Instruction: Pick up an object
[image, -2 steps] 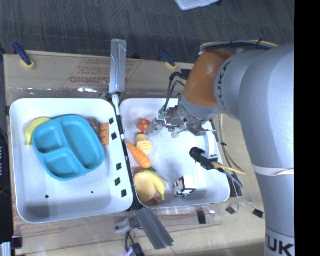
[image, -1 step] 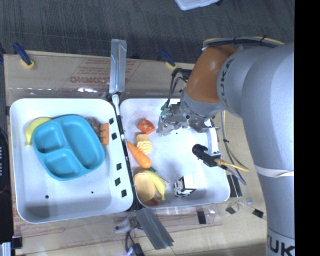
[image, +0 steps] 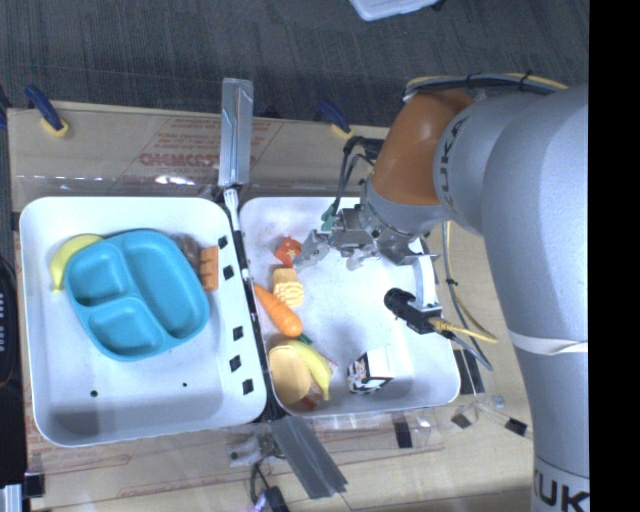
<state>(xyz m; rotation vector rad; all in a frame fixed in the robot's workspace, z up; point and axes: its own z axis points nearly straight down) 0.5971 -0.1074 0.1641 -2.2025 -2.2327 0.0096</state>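
Faint reddish printing runs across the brown board at the back of the bench (image: 120, 140), too blurred to read, and the white letters "KU" show low on the grey arm (image: 540, 220) at the lower right. The jaws (image: 335, 245) hang over the upper part of the right bin (image: 440, 385), their metal tips pointing toward the bin's left side; whether they are apart or together cannot be told, and nothing is seen between them. Just left of them lies a small red tomato (image: 288, 249), and below it a pale yellow piece of corn (image: 289, 290) touching an orange carrot (image: 280, 312) that lies aslant along the divider. Near the bin's front left corner sit a tan bun-like item (image: 290, 374) and a yellow banana (image: 318, 368), with a small black-and-white carton (image: 368, 373) beside them. The left bin (image: 60, 400) holds a blue compartment tray (image: 138, 292), tilted, with a yellow piece (image: 70, 254) at its upper left edge and an orange block (image: 208, 268) at its right.
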